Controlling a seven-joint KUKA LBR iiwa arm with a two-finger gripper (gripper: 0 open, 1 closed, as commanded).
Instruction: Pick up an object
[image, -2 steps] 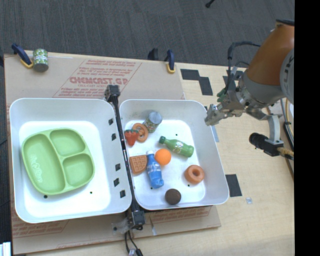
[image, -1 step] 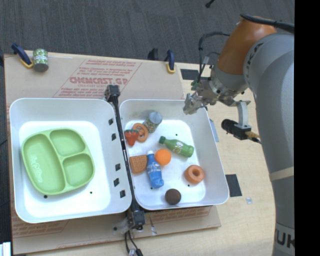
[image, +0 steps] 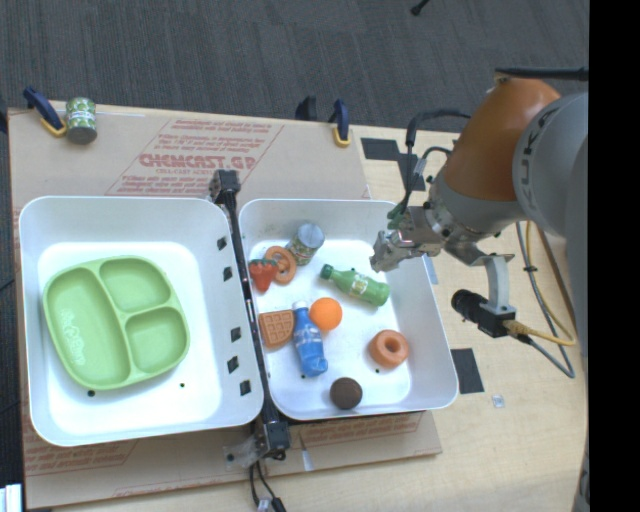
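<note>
Closest to me, my jaws (image: 392, 250) hover over the right bin (image: 430, 300); green bottle (image: 356, 284) sits at 7 o'clock. Can't tell their opening.

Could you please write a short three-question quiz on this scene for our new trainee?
1. True or false: the green tray lies in the left bin.
2. Which thing lies nearest the hand?
A. the brown ball
B. the green bottle
C. the waffle
3. Fill in: the orange ball lies beside the ____ bottle.

Key:
1. True.
2. B: the hand is at the right bin's upper right, just beside the green bottle.
3. Blue.
</note>
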